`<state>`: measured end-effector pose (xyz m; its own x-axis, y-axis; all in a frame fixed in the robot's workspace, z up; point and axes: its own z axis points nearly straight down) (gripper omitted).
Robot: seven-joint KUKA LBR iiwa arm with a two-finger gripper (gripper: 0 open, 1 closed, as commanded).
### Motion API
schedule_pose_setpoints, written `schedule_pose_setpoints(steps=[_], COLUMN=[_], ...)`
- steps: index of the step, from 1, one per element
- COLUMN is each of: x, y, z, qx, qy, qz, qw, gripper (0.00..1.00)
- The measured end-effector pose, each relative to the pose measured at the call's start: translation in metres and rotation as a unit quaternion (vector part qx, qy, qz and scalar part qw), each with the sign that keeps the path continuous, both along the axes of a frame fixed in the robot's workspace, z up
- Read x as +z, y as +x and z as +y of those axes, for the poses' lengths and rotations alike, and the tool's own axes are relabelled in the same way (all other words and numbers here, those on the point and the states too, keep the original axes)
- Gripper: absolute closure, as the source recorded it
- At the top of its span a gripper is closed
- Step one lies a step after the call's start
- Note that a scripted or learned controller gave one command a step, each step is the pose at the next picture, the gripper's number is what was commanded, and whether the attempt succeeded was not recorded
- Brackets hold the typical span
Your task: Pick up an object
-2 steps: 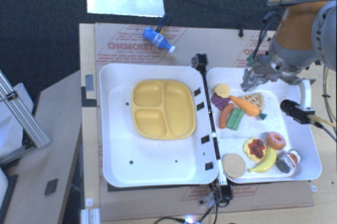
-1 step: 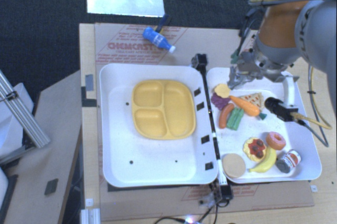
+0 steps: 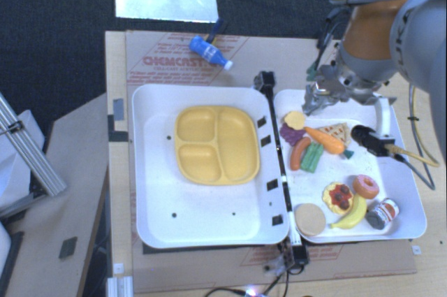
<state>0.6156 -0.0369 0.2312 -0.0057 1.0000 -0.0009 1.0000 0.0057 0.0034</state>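
A grey arm (image 3: 401,16) with an orange band reaches in from the right over two white bins set side by side. The left bin (image 3: 160,219) carries a yellow divided plate (image 3: 216,145) near its middle. The right bin (image 3: 413,219) holds a scatter of toy food. The gripper (image 3: 318,101) hangs over the upper left corner of the right bin, and how far it is open cannot be told from this angle; nothing is seen in its grasp. Just below and left of it lies the nearest cluster: an orange carrot (image 3: 325,140) with a green tip, lying aslant, a red sausage (image 3: 300,152) touching a green pickle (image 3: 312,156), a purple piece (image 3: 290,133), and a small yellow disc (image 3: 295,120) resting on the purple piece, closest to the gripper. A tan waffle slice (image 3: 339,128) lies just behind the carrot. Well apart from the gripper, along the bin's near side, sit a yellow banana (image 3: 351,214), a round tan cookie (image 3: 310,219), a small pizza (image 3: 338,196), a pink-iced donut (image 3: 365,186) and a can (image 3: 381,213) on its side. A blue bottle (image 3: 209,52) lies on the cardboard behind the left bin.
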Motion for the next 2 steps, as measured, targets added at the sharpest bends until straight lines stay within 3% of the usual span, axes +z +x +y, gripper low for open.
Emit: schedule_pose_setpoints(steps=[2], x=[-0.016], y=[-0.014], z=[-0.003], qx=[-0.003], qy=[-0.0001], qz=[0.001], qw=[1.0000], gripper=[1.00])
